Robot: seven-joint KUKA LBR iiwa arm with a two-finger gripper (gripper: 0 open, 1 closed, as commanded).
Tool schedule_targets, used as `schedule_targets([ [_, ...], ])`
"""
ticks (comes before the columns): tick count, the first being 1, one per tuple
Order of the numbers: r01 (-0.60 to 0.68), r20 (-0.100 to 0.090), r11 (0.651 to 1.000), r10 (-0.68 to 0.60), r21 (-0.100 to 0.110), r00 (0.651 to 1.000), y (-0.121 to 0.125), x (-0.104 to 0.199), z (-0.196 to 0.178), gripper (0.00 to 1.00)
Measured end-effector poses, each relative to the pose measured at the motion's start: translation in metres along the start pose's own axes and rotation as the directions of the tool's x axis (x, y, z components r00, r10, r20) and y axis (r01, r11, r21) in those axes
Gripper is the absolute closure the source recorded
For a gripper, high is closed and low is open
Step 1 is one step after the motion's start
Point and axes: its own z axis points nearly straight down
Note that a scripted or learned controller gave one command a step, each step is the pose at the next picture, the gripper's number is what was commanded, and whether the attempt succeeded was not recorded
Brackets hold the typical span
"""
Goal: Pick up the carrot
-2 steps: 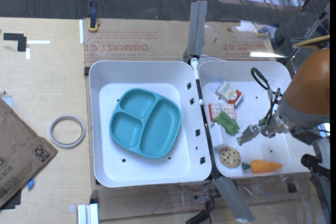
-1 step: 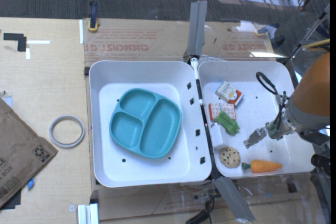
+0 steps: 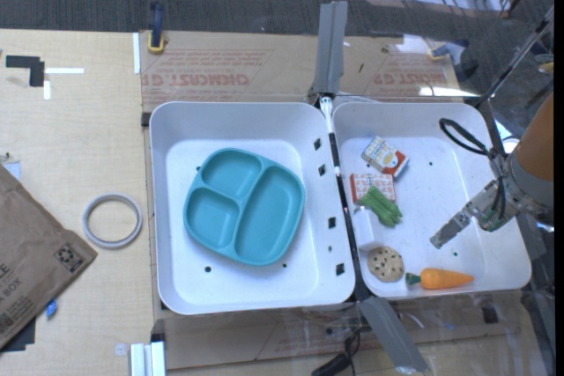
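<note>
We see the gripper [image 3: 449, 232] poised just above the carrot [image 3: 445, 279], which lies at the right bin's [image 3: 414, 121] near wall, finger state indeterminate, presumably positioned for descent.

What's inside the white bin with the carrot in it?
The right bin holds the carrot, a cookie, a green vegetable toy, a small snack box and a red packet, partly covered by the green toy.

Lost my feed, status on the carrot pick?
Gripper above right bin floor, holding nothing. Carrot lies near front wall, below gripper. Cookie beside it, apart.
</note>
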Motion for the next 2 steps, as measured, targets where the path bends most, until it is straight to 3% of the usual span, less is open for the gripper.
schedule_targets([
  [1,0.309,-0.001,0.951,-0.309,0.001,0.951,0.038,0.055,0.015,0.0],
  [2,0.45,0.0,0.893,-0.45,0.0,0.893,0.023,0.033,0.004,0.0],
])
